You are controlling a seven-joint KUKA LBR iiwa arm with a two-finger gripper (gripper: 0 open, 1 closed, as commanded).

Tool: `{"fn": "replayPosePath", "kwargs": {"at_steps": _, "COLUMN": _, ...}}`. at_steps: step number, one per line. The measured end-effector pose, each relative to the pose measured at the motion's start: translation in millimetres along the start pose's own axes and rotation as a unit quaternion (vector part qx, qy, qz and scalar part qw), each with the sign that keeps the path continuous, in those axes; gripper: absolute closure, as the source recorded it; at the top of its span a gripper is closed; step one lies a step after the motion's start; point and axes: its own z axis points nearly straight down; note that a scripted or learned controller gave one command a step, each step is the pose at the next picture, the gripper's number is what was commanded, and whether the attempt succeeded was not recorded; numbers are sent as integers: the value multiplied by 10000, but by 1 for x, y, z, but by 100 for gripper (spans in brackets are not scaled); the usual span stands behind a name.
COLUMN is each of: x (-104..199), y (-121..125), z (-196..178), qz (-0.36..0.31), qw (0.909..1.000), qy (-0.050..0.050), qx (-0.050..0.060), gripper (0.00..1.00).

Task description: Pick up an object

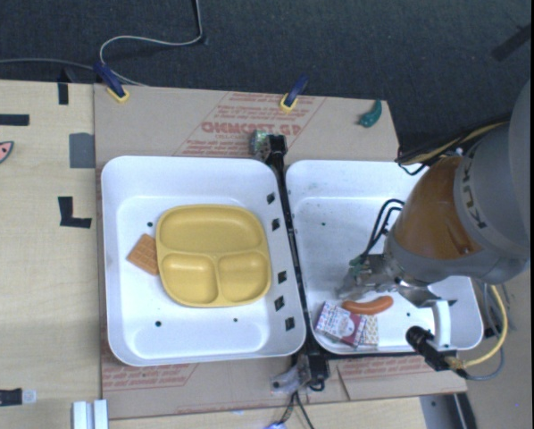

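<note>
Right shallow white plastic bin [338, 199]: metal 2-finger gripper [361, 280], finger spread indiscernible, hovers just above a glossy orange-red sausage-shaped toy [370, 306] beside a crinkled printed packet [346, 325]. Left bin [124, 239]: yellow 3-compartment tray [215, 254].

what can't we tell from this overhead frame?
- Gripper finger state: blurred, and the arm's wrist covers it in the camera view.
- Contact with the sausage: the gripper sits just above it; touching or apart is unclear.
- Printed packet: label too small to read.
- Brown cracker: partly tucked under the yellow divided plate.
</note>
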Motion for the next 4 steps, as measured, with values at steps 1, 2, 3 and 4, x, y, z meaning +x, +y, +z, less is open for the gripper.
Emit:
{"fn": "replayPosePath", "kwargs": {"at_steps": 1, "x": 0, "y": 0, "z": 0, "qz": 0, "qw": 10000, "qy": 1, "qx": 3, "gripper": 0}}
{"fn": "replayPosePath", "kwargs": {"at_steps": 2, "x": 1, "y": 0, "z": -9, "qz": -2, "qw": 10000, "qy": 8, "qx": 10, "gripper": 100}}
{"fn": "replayPosePath", "kwargs": {"at_steps": 3, "x": 1, "y": 0, "z": -9, "qz": -2, "qw": 10000, "qy": 8, "qx": 11, "gripper": 0}}
{"fn": "replayPosePath", "kwargs": {"at_steps": 4, "x": 1, "y": 0, "z": -18, "qz": -7, "qw": 10000, "qy": 14, "qx": 17, "gripper": 100}}
